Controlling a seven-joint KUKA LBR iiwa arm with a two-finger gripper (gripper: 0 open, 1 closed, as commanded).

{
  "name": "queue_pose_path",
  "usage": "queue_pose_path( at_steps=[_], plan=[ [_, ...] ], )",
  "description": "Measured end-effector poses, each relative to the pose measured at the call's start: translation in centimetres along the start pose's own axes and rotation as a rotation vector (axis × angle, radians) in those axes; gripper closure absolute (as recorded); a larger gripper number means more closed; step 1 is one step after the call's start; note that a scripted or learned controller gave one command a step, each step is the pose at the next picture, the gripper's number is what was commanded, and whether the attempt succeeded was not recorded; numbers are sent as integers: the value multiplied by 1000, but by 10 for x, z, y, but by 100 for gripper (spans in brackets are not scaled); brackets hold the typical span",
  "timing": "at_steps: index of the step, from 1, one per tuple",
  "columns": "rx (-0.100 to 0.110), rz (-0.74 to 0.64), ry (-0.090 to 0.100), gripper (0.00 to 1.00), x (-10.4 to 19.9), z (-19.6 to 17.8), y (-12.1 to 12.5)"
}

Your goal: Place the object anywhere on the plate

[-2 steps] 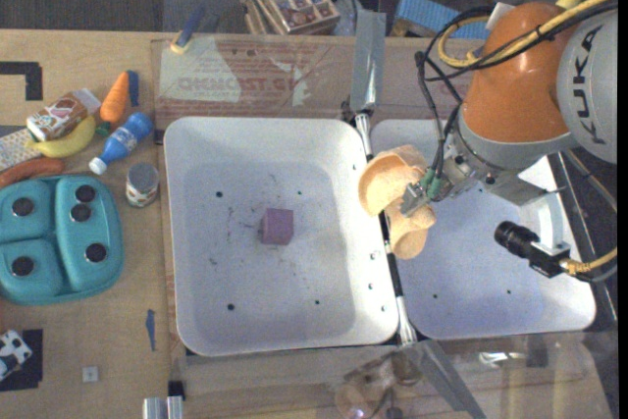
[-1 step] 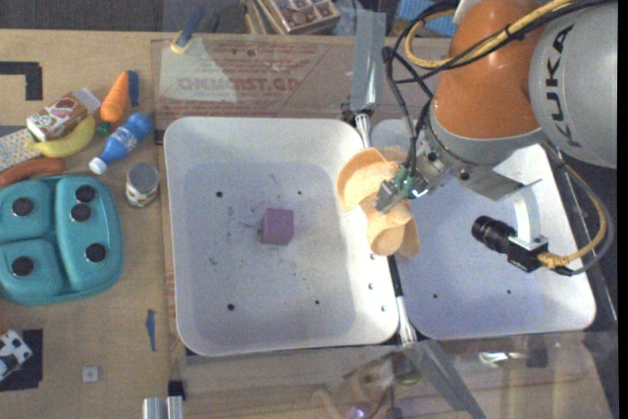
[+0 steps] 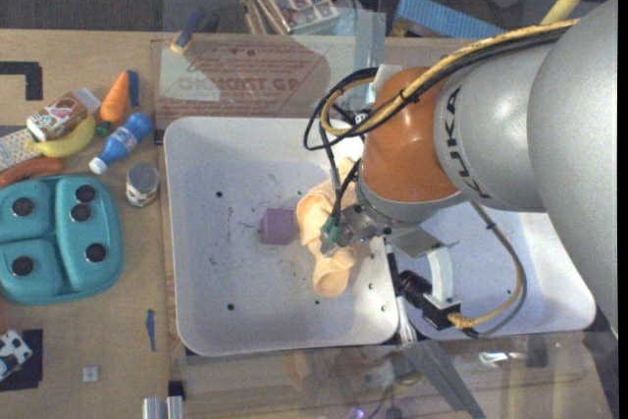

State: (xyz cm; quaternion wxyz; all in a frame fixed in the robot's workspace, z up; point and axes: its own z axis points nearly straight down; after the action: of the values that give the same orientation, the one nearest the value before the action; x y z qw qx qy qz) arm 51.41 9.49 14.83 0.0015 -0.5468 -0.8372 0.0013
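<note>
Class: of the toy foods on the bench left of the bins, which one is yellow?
The banana, curved, lying between the orange carrot and the reddish sausage.

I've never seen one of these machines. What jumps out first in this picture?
The big grey arm with its orange band fills the right side, bending down over the right edge of the left white bin. In that bin lie a small purple block and a pale peach object right under the arm's tip. On the bench to the left sit a teal tray and toy foods, including a banana.
</note>
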Motion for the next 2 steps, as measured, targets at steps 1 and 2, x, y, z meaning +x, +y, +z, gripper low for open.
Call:
queue_pose_path(
  at_steps=[1, 2],
  plan=[
    [-2, -70, -2, 100, -48, -95, -58],
    [-2, -68, -3, 100, -114, -286, -46]
  ],
)
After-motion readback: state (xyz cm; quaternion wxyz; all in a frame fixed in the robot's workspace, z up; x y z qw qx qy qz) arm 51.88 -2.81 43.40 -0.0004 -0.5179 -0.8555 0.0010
